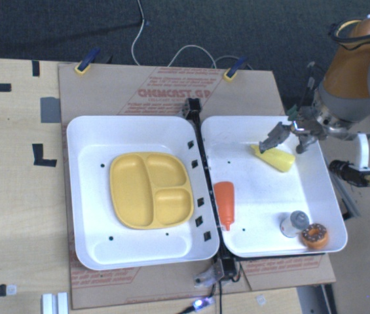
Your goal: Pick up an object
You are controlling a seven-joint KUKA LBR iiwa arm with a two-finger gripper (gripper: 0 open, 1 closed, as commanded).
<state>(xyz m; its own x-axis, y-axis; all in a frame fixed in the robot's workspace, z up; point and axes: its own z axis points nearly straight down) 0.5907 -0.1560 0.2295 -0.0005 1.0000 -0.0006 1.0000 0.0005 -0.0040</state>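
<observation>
Pale wooden bench (14, 188), dark carpet beyond. Left bin (86, 241) holds a yellow divided plate (150, 190) — right bin (315, 195) an orange bottle (224, 205), a yellow block (276, 159) — gripper (287, 139) spread open just above it.

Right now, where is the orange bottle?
The orange bottle lies in the right bin, along its left wall by the divider, below and left of the yellow block.

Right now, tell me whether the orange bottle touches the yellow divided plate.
Apart. The camera view shows the orange bottle and the yellow divided plate in separate bins, the divider between.
</observation>
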